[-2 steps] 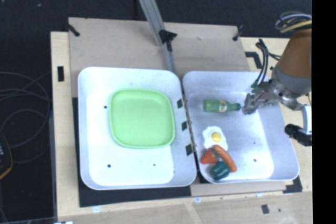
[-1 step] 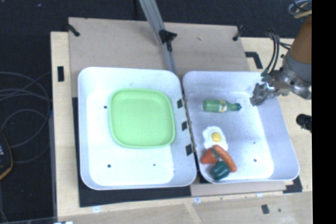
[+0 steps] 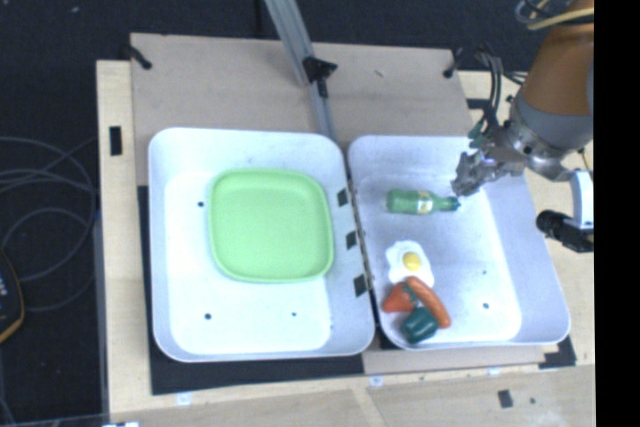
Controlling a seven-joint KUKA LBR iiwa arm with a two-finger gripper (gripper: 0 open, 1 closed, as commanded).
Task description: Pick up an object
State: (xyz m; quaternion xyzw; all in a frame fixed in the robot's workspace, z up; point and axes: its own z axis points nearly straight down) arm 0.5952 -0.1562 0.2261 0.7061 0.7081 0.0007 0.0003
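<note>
Hovers over the right bin point(image 3: 530, 245) near its far right edge: gripper point(image 3: 468, 177), just beside the cap end of a green bottle point(image 3: 421, 203) lying on its side toward the bin's far middle. Cannot tell whether open or closed; nothing visibly held. Risk, as a judgement: closing on the narrow cap end, rolling or pivoting the bottle away, slipping off. Near the front left corner, toy fried egg point(image 3: 410, 262), red sausage point(image 3: 424, 297) and dark green piece point(image 3: 420, 324) crowded together. In the left bin point(image 3: 180, 155), a green plate point(image 3: 270, 225).
</note>
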